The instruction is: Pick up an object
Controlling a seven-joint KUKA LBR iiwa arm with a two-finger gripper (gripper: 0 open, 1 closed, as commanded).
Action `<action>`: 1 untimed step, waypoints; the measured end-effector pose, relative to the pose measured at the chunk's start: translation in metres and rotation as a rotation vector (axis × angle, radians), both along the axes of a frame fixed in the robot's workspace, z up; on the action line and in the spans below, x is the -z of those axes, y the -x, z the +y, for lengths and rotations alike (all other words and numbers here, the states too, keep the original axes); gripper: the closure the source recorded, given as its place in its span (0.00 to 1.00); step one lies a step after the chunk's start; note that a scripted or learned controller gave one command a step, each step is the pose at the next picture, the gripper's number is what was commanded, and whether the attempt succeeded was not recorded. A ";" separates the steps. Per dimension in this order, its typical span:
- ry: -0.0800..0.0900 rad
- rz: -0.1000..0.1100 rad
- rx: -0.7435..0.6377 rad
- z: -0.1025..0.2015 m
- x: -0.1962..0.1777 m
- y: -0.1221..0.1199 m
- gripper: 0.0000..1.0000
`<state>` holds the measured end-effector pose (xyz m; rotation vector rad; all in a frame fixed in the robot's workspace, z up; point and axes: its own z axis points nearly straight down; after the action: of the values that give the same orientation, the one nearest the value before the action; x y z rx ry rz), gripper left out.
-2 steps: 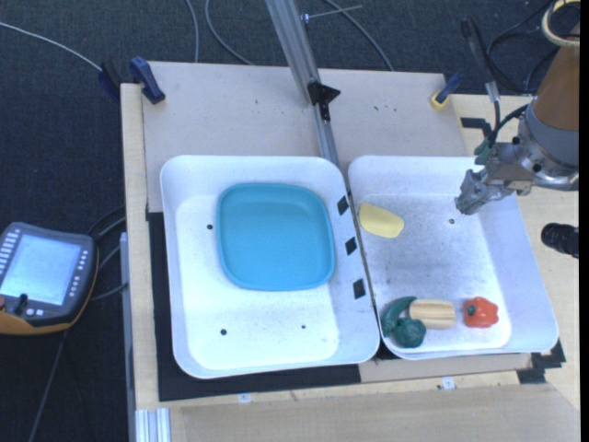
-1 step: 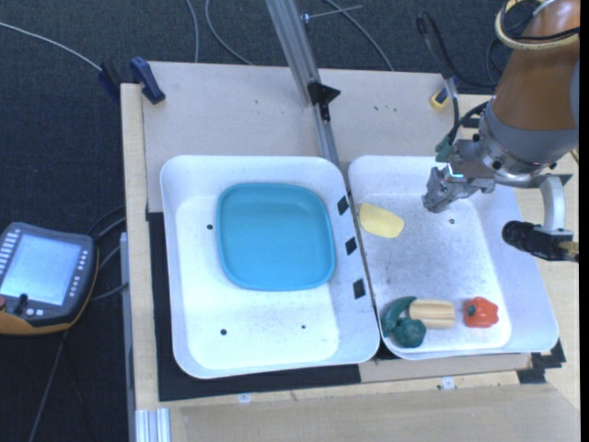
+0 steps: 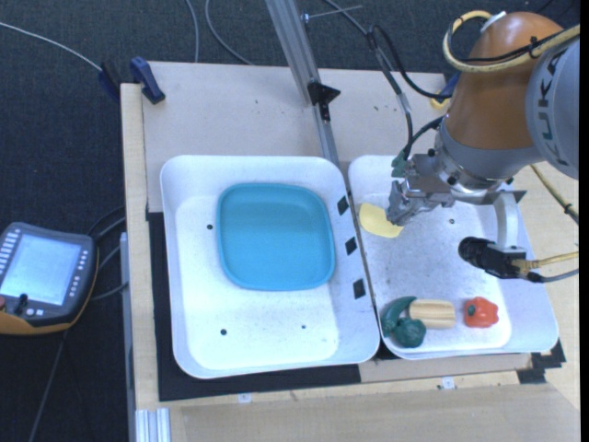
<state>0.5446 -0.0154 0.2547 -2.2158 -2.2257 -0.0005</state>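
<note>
- The flat pale-yellow plastic piece (image 3: pixel 378 220) lies near the upper left corner of the right white bin (image 3: pixel 529 334); it looks light, thin, stiff, best pinched across an edge.
- The two-finger gripper (image 3: pixel 401 212) sits at the piece's right edge; I cannot tell its jaw state.
- Well apart, near the front wall: a green toy vegetable (image 3: pixel 403 321), a tan cylindrical block (image 3: pixel 433 314), a red toy pepper (image 3: pixel 479 312).

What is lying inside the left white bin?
Inside the left bin lies one shallow blue tray, flat and seemingly holding nothing. Whatever might lie under the tray is covered. The yellow piece by the gripper lies in the right bin.
</note>
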 end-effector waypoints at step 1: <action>0.000 -0.001 0.000 0.051 -0.004 0.008 1.00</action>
<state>0.5369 0.0354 0.2584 -2.2155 -2.2264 -0.0020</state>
